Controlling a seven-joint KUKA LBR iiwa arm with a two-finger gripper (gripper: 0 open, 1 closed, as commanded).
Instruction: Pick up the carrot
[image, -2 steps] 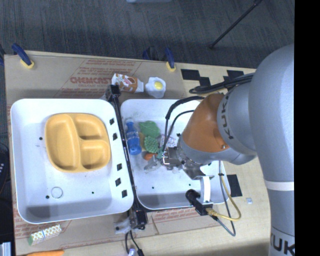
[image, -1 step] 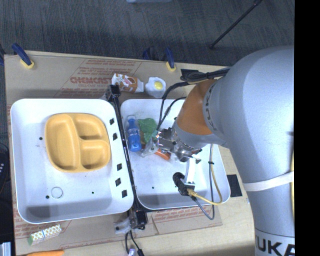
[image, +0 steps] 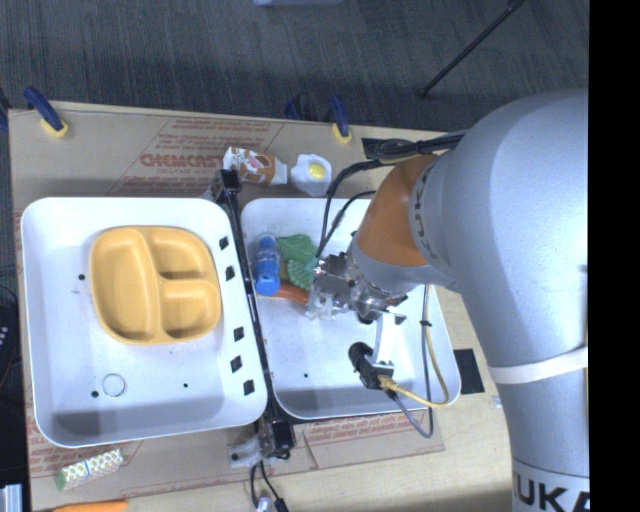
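Tool (image: 322, 297) position: low in the right bin (image: 330, 395), directly beside the carrot (image: 291, 294); its aperture cannot be determined from this view. The carrot lies near the bin's left wall, between a blue bottle (image: 266, 264) and a green item (image: 298, 256), partly tucked beneath them. For a sound grasp, centre over the orange body, align across its short axis, and avoid catching the neighbours.
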